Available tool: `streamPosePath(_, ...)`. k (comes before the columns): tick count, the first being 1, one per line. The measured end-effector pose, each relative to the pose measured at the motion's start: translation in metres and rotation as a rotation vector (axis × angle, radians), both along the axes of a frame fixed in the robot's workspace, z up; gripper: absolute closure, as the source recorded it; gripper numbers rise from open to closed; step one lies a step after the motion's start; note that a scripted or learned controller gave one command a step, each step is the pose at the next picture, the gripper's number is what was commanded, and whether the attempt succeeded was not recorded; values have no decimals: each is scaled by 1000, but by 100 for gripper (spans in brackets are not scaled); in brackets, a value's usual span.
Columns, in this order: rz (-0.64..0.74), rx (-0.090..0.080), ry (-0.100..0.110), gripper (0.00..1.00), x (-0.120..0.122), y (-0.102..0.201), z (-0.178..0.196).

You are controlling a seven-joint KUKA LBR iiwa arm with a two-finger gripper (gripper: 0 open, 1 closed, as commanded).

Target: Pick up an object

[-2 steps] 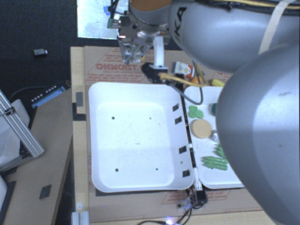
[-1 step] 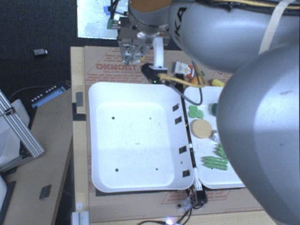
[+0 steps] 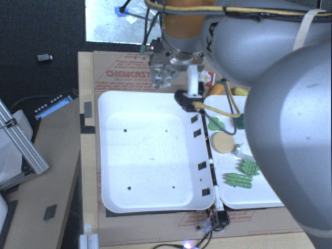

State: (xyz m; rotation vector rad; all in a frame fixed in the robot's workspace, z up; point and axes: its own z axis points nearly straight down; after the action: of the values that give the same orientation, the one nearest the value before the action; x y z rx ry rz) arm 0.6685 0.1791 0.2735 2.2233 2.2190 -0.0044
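Red print on the cardboard sheet (image 3: 124, 69) under the bins read "CHEMCAST" — just beyond the left bin's (image 3: 148, 157) far rim. More red print ran along the sheet's near edge — too small to read.

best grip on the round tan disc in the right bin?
Come straight down on the tan disc and close across its full width at the rim. It lies flat on the right bin floor, so there is no edge to catch from the side. Set the gripper so its fingers land up-left and down-right: the bin divider sits close on its left, a green piece just above.
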Motion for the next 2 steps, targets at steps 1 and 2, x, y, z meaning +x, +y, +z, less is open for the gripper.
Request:
streamPosePath(1, 7, 3, -6, 100, 1, 3, 14)
streamPosePath(2, 9, 3, -8, 100, 2, 3, 26)
